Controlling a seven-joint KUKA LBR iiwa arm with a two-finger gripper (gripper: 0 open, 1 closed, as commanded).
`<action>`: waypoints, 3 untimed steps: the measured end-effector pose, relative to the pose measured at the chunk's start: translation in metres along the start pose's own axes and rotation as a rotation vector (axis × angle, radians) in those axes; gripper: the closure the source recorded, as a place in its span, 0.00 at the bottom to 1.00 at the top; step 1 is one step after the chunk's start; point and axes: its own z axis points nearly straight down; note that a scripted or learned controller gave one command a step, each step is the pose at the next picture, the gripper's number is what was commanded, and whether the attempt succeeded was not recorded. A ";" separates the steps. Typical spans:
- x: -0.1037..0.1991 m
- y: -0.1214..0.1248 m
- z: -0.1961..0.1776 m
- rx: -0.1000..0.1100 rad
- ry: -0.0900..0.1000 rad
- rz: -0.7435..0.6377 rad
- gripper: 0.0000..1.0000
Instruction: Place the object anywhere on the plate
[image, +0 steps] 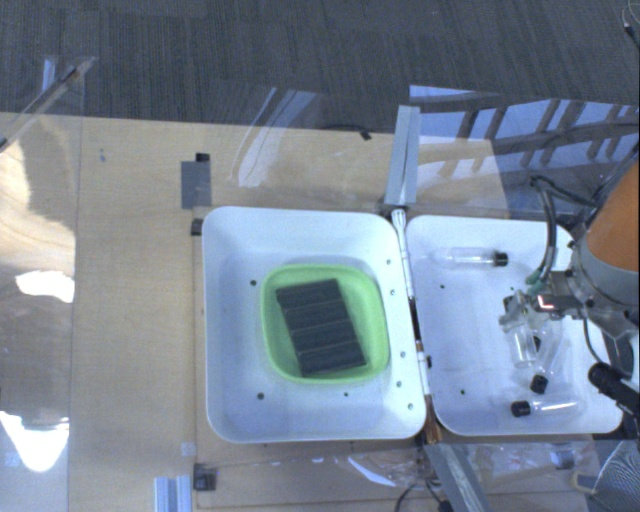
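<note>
A square green plate (325, 322) lies in the left white bin (230, 300). A dark grey ridged block (320, 326) rests flat on the plate, slightly turned. Several clear tubes with black caps lie in the right white bin (450, 400): one tube (470, 258) at the back, one tube (546, 406) at the front, and one tube (530, 362) between them. My gripper (532, 318) is low over the right side of the right bin, just above that middle tube. Whether it touches the tube cannot be made out.
A grey metal post (402, 160) stands behind the seam between the bins. Cables (548, 230) hang along the arm at the right. Bare wooden bench (110, 300) stretches to the left of the bins, under glare from a clear sheet.
</note>
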 end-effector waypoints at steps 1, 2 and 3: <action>0.000 0.000 0.000 0.000 0.000 0.000 0.00; -0.076 0.087 -0.002 0.000 -0.003 -0.164 0.00; -0.075 0.080 -0.006 -0.001 -0.002 -0.392 0.00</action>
